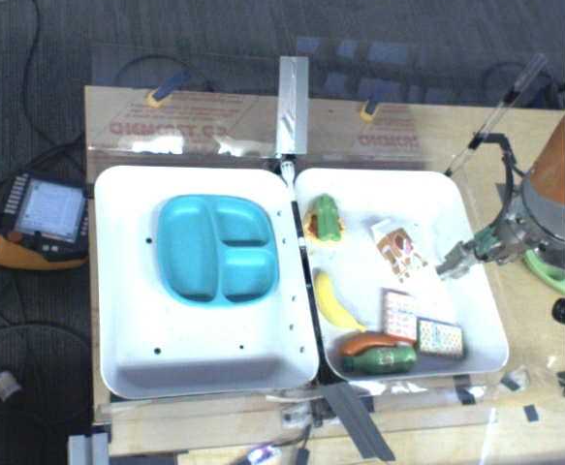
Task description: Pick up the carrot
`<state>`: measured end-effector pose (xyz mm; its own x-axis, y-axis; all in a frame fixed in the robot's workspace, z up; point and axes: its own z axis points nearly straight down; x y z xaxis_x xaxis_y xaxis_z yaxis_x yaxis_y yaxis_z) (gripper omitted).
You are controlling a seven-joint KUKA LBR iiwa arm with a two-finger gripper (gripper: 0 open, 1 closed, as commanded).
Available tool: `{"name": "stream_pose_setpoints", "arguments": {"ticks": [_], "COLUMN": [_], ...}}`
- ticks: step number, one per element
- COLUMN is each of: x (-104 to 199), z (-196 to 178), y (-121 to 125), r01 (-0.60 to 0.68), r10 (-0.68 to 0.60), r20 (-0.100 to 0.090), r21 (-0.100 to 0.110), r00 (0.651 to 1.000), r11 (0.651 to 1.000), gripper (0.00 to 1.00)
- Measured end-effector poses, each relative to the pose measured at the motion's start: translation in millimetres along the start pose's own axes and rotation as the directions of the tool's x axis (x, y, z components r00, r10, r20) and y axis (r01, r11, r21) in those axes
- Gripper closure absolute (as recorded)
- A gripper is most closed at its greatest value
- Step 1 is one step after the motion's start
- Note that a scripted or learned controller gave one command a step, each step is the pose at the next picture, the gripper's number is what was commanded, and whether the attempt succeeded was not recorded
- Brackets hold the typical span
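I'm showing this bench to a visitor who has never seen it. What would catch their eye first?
Probably the bright blue divided tray, alone in the left bin. Next, the cluster of toy food in the right bin: a yellow banana, and the orange carrot beside a green vegetable at the near edge. The gripper hangs over that bin's right side.

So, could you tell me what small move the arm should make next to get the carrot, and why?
Probably move the gripper toward the near left of the right bin. It sits by that bin's right wall, while the carrot lies at the front, pressed between the green vegetable and the banana, so it is not yet above the carrot.
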<state>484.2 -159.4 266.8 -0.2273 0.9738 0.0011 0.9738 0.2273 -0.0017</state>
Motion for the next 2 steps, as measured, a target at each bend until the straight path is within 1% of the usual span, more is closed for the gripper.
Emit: {"name": "stream_pose_setpoints", "arguments": {"ticks": [1,2], "x": [-27,-64], "z": [-8,-33], "y": [-7,-15], "r01": [0.111,0.222], "r10": [-0.111,-0.222], "r20": [0.003,0.004], "r21": [0.001,0.001], "r00": [0.994,0.975], "r11": [0.994,0.975], "gripper": [1.0,1.0]}}
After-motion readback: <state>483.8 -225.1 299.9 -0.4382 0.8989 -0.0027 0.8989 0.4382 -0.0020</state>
